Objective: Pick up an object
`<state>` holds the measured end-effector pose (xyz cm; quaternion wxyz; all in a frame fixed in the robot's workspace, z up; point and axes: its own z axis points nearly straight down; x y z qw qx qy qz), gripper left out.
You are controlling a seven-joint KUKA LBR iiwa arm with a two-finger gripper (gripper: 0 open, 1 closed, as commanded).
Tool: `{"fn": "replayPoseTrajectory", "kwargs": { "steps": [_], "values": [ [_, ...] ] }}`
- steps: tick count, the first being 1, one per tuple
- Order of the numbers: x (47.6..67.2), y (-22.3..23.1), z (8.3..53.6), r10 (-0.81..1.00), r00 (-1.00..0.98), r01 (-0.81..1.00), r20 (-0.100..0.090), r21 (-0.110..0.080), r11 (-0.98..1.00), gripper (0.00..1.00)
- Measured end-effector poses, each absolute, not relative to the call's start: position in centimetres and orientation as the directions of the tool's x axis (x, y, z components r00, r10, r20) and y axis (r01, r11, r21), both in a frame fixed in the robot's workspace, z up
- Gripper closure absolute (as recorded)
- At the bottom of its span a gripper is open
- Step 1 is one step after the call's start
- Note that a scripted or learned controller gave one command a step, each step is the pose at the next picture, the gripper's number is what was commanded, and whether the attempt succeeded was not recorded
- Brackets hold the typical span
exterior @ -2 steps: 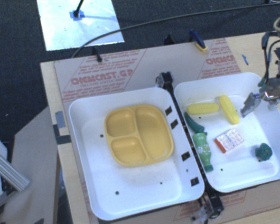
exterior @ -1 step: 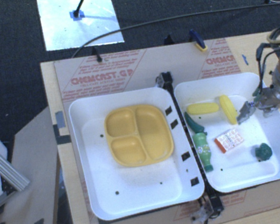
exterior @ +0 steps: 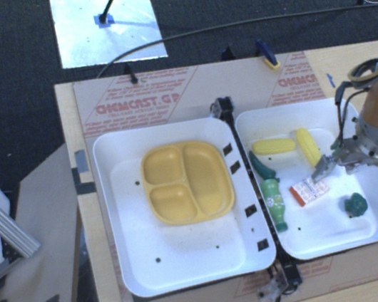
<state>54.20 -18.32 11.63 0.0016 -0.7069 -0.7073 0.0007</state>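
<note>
- White plastic forms the right bin (exterior: 376,226), and the gripper (exterior: 324,167) sits low inside it, its tip resting against the upper right corner of a small red-and-white packet (exterior: 309,191).
- Whether the hand is open or closed cannot be told from this slant, and nothing can be seen held in it; the packet lies flat on the bin floor.
- Judged by its look, the packet is a light, thin carton or wrapper: likely a little crushable, smooth-faced, and so flat that it may skid rather than lift. Its two short edges look like the best place to pinch.
- Just above the hand lie two yellow corn cobs (exterior: 273,146), one level and one slanted (exterior: 308,146); they look firm and rounded, so a grip across the middle would suit, though they may roll.
- Beyond the packet, on the far side from the arm, a green bottle (exterior: 275,202) lies along the bin wall with a dark green pepper-like piece (exterior: 261,166) near its top; the bottle seems stiff and slick.
- Below the hand, towards the arm's side, sits a small dark green lump (exterior: 356,205), compact and probably easy to close around.
- Well beyond all these, the left bin (exterior: 138,264) bears a yellow divided plate (exterior: 186,182).
</note>
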Motion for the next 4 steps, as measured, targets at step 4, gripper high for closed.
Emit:
{"fn": "replayPoseTrajectory", "kwargs": {
  "steps": [4],
  "values": [
    [54.5, -12.5, 24.8, 1.0, -0.011, 1.0, 0.001, 0.003, 0.011, 1.0]
  ]
}}
